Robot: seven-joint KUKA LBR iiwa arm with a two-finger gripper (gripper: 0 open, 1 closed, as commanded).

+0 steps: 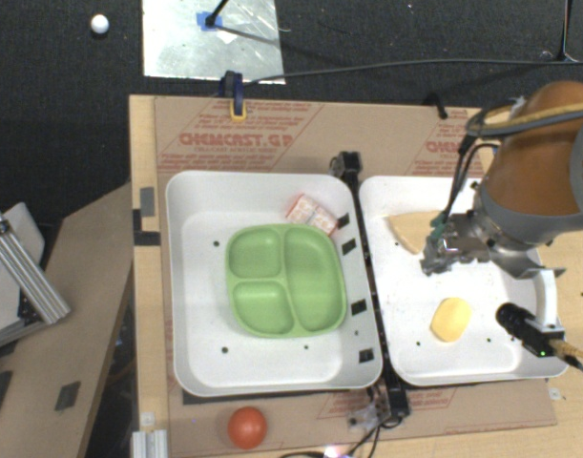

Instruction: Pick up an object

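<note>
Gripper [434, 259] hangs over the right bin [406, 351], toward that bin's middle. Whether it is apart or together cannot be told from this slant, and nothing can be seen clamped in it.

Nearest to the gripper are the two things it could take. A tan wedge [408, 229] lies flat on the bin floor just beside the gripper, on its far-left side; whether the two touch cannot be told. A yellow lump [450, 320], rounded and lemon-like, sits near the gripper on its near side, clearly apart from it and from the wedge.

To the gripper's left, across the rims where the bins meet, is the left bin [200, 351]. A green plate [284, 280] with three compartments lies at its middle. A pink-and-white packet [313, 213] rests at the plate's far edge, and is closer to the gripper than the plate's centre is.

Farther from the gripper, a red ball [246, 426] sits outside the bins, past the left bin's near rim. Both bins rest on a printed cardboard sheet [262, 141], and a blue clamp [234, 89] grips its far edge. Well apart from the gripper, beyond that edge, lie a silver sheet [176, 27] and a small white ball [100, 24].
</note>
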